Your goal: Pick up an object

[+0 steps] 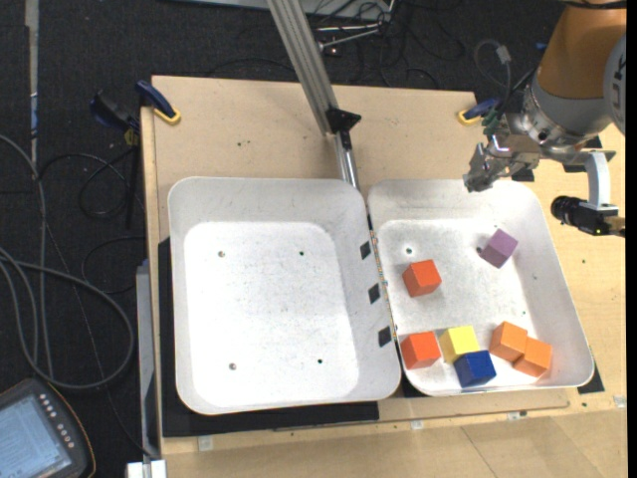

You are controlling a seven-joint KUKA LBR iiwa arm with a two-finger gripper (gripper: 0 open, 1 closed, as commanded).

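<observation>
Jaws (480, 179) up by the far rim of the right bin (557, 267); can't tell if open or closed, nothing seen between them. Purple block (498, 248) inside that bin, nearest the jaws, just below them. Tilted like a diamond. No writing to read.

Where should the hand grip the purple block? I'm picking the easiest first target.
From above, across two opposite side faces of the purple block. It sits apart from the other blocks in the right bin, with bare floor on every side, so fingers likely fit. It lies turned relative to the bin's walls, so rotate the hand to match.
</observation>
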